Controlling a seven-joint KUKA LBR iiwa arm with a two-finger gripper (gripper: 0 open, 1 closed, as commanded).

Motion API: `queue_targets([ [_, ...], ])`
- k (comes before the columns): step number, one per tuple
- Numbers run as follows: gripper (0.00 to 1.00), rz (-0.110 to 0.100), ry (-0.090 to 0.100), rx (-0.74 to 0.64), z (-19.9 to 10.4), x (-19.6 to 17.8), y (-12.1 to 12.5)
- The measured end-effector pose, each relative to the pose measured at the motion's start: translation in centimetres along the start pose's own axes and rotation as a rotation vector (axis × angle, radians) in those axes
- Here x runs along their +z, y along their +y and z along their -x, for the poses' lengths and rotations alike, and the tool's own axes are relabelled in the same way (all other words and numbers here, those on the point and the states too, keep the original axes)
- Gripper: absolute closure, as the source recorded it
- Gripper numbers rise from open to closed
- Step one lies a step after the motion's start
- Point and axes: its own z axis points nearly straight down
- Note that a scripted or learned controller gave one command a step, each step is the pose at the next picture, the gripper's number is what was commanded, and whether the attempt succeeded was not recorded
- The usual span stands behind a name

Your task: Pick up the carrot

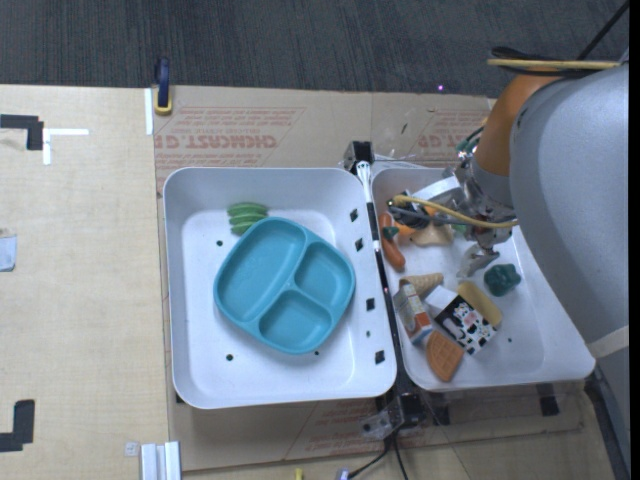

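Even overhead light, soft picture
Light is falling evenly, the white bins [200,298] are glaring mildly, shadows are staying faint, and the arm [580,198] at right is blurring slightly

Big smooth grey arm [585,178], kinda glossy and rounded like a fat tube. There's 1 orange band [508,103] above the wrist, then darker metal bits with a yellowish cable [440,208] running off the wrist end.
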Motion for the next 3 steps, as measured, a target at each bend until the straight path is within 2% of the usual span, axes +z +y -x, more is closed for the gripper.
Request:
queue_targets([
  [1, 0.00, -0.004, -0.012, 0.003, -2.67, -0.05, 0.74],
  [3, 0.00, 0.000, -0.009, 0.008, -2.57, -0.02, 0.51],
])
